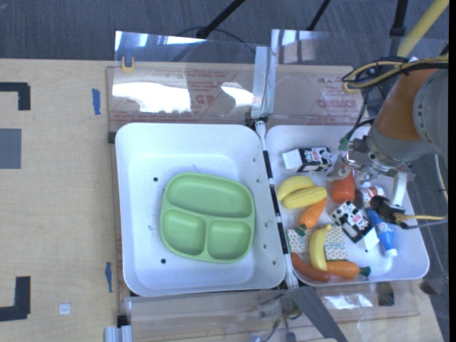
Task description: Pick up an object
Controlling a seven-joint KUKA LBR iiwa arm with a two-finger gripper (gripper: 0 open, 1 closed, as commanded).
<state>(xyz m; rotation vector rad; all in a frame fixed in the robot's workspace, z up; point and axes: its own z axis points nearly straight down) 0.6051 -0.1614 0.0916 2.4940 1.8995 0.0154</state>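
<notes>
A grey arm w/ orange band reaches in from the right over the right bin (417, 266) of two white bins on a wooden counter (57, 191). Its gripper (362, 178) hangs low among a heap of toy food and small items; whether it is apart, together or clamped on anything cannot be told from this angle. Nearest to it: an orange-red toy vegetable (343, 189), just beside or touching the gripper, w/ a black-and-white box (352, 219) right below and a blue-capped tube (383, 235) to the right. Also in the bin: yellow bananas (298, 190), a carrot (312, 215), a second banana (318, 247), a cow-print carton (313, 158) near the back wall. The left bin (135, 148) holds a green divided plate (207, 216). Likely target is the orange-red vegetable: prob. hollow plastic, light, stiff, smooth and rounded, so apt to slip or roll out of a pinch. Best hold looks to be across its narrow width at mid-body, approx. square to its long axis, clear of the crowding box
</notes>
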